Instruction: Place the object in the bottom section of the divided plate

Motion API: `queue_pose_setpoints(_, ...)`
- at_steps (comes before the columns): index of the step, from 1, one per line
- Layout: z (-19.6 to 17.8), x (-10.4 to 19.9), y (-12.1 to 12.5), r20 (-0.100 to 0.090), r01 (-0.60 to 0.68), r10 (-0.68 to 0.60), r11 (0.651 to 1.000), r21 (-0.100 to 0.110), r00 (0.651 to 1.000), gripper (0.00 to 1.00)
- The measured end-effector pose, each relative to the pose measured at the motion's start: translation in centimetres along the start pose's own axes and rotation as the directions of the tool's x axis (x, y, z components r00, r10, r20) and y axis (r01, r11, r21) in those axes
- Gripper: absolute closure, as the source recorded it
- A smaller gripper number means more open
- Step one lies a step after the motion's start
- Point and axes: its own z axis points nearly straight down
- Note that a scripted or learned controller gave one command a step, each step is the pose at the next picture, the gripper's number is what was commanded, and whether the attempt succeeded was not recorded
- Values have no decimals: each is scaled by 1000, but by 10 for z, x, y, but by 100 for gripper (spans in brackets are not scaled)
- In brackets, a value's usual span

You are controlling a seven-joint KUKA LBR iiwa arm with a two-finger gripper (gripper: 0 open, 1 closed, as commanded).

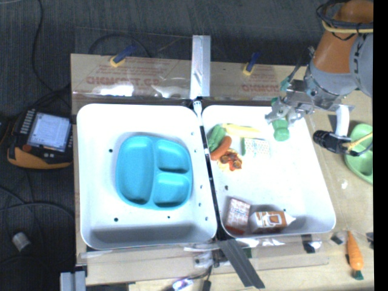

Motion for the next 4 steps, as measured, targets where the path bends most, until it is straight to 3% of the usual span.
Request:
queue_pose_setpoints(1, 0, 0, 0, 0, 0, 0, 1000, 0, 1000, 0)
queue_pose_setpoints(2, -103, 4, 21, 0, 247, -247, 969, -2, 969, 0)
queue_pose_setpoints(3, -103, 4, 20, 0, 247, -247, 969, -2, 969, 0)
queue_pose_setpoints(4, 1, -39, 11, -3, 301, -301, 953, -1, 953, 0)
